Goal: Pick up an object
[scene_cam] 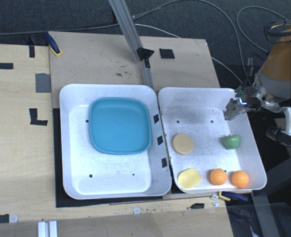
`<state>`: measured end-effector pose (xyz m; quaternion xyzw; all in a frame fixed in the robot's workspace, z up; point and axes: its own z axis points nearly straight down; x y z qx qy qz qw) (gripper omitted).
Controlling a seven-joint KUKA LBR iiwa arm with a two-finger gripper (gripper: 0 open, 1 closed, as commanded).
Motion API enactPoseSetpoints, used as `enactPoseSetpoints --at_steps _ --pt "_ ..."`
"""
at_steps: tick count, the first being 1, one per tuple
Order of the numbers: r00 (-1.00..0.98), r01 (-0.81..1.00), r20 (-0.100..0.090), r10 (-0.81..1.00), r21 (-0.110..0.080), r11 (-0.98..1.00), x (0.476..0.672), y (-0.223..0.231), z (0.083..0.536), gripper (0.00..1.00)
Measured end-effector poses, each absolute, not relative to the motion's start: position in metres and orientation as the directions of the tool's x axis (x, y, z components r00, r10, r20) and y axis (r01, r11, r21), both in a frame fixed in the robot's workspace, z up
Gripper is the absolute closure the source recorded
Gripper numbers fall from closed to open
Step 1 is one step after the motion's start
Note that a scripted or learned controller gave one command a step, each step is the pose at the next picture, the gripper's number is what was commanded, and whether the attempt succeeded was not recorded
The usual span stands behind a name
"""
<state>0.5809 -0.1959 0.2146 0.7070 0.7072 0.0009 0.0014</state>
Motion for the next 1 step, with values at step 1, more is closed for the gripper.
enactPoseSetpoints --at_steps 1 --pt "-0.005 1.000 0.001 1.000 -0.001 0.005 0.5916 -0.1442 0.2070 1.00"
